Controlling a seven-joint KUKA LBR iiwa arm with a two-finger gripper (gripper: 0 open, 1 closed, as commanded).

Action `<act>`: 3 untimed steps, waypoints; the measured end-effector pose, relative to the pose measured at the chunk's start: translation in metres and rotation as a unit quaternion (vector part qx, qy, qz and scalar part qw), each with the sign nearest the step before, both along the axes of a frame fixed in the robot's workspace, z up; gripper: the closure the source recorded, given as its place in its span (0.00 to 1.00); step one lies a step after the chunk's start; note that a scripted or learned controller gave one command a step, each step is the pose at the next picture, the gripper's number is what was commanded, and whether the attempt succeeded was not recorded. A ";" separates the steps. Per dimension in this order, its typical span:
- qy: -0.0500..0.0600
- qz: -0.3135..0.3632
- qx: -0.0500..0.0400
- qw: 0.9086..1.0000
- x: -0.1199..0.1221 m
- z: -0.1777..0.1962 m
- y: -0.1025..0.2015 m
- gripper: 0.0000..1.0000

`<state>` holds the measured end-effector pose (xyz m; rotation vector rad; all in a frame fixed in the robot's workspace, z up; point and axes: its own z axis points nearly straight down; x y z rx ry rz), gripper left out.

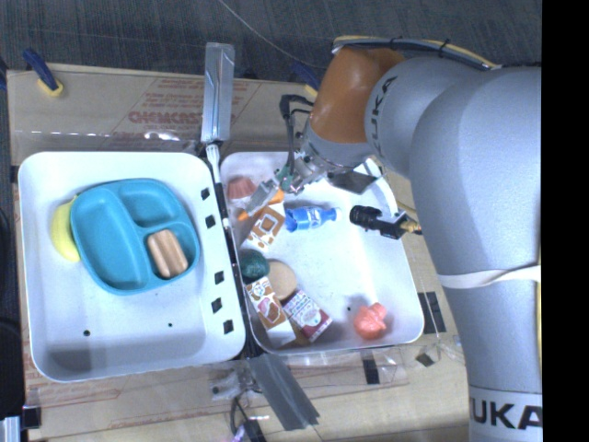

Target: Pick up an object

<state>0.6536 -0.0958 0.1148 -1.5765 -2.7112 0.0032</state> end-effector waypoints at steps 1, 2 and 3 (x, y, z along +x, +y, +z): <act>0.002 0.002 0.000 1.000 0.000 0.006 -0.001 1.00; 0.002 0.002 -0.001 1.000 0.000 0.006 -0.001 0.00; -0.003 0.105 0.000 0.994 -0.035 0.079 0.035 0.00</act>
